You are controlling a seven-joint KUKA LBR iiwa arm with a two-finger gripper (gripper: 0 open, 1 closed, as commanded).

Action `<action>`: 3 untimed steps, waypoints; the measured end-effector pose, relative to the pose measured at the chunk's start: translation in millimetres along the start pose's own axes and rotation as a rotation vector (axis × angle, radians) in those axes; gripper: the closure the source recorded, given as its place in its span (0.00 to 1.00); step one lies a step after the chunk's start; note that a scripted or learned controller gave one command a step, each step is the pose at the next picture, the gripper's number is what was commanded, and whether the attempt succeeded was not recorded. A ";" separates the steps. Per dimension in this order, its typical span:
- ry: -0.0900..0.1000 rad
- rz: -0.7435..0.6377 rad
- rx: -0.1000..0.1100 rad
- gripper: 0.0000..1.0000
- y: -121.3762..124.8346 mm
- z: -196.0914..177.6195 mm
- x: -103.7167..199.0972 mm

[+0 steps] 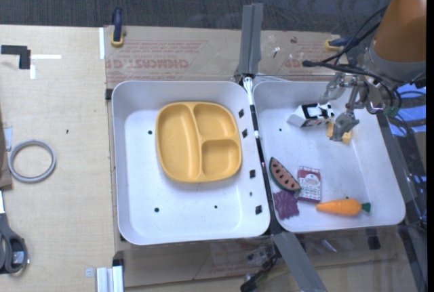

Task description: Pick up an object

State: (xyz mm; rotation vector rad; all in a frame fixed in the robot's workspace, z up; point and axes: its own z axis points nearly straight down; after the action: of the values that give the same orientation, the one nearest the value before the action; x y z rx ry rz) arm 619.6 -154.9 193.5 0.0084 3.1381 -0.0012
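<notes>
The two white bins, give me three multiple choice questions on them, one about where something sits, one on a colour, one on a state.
1. Where does the divided plate lie?
A. in the left bin
B. in the right bin
C. on the wooden bench

2. What colour is the carrot body?
A. purple
B. orange
C. white

3. How does the gripper stand?
A. pressed on the plate
B. over the bench left of both bins
C. above the right bin's far part, near a small black and white toy

Key: 1 A, the yellow plate rests on the left bin's floor. 2 B, the carrot is orange with a green tip. 3 C, the arm reaches in from the right and ends by that toy.
</notes>
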 end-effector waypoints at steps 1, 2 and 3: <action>-0.003 -0.171 0.001 0.00 -57.3 -21.1 -26.5; 0.000 0.191 0.000 0.00 -64.0 42.7 -40.6; 0.000 0.539 0.001 0.00 -66.7 46.6 -31.5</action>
State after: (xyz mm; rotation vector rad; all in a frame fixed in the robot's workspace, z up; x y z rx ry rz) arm 650.9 -221.8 147.1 0.8431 3.0231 -0.0014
